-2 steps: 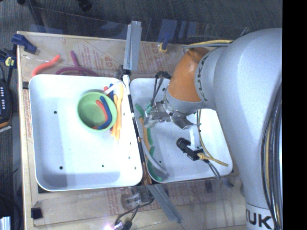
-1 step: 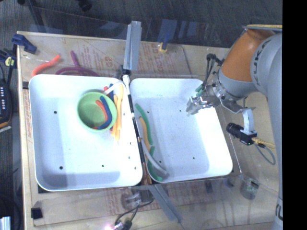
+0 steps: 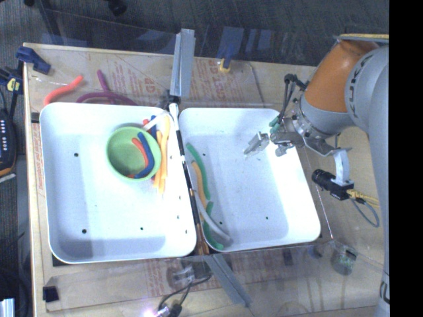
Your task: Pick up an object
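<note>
Here, nearest the camera, the front edge of the wooden table (image 3: 132,276) carries cables and a metal bracket below the two white bins. In the right bin (image 3: 264,210), a green flexible strip (image 3: 200,174) and a grey one (image 3: 213,226) lie along the left wall, running from the middle of the wall down toward the near left corner; the rest of its floor is bare. The left bin (image 3: 86,203) holds a green bowl (image 3: 134,152) in its upper half, with red, blue, orange and yellow strips (image 3: 158,152) draped in it and along its right side, close to the wall between the bins. Farther back, the gripper (image 3: 264,142) hangs over the far right part of the right bin, well apart from the green strip; its fingers look spread with nothing between them, though the view is small. Behind the left bin, an orange strip (image 3: 63,90) and a purple cord (image 3: 106,98) lie on the table.
</note>
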Action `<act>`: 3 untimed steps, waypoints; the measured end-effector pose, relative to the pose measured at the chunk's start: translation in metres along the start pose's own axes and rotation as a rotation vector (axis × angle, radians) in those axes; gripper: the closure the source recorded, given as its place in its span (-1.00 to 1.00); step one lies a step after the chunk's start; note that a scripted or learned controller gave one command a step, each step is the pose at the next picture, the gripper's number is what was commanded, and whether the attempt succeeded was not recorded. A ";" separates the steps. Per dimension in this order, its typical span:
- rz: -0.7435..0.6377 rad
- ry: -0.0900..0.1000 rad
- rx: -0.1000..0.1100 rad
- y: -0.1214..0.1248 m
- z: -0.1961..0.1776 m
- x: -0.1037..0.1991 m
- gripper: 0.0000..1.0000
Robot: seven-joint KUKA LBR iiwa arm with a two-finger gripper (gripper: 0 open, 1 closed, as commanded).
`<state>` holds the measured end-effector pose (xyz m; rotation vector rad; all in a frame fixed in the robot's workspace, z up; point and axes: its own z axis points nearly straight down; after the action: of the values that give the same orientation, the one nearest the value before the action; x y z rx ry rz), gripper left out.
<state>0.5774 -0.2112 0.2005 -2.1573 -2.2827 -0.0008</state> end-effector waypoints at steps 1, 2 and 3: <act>0.056 0.001 0.003 -0.026 0.102 0.083 -1.00; 0.165 0.000 0.003 0.062 0.109 0.090 -1.00; 0.207 0.000 0.000 0.081 0.051 0.023 -1.00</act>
<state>0.6572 -0.1839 0.1495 -2.3816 -2.0474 -0.0010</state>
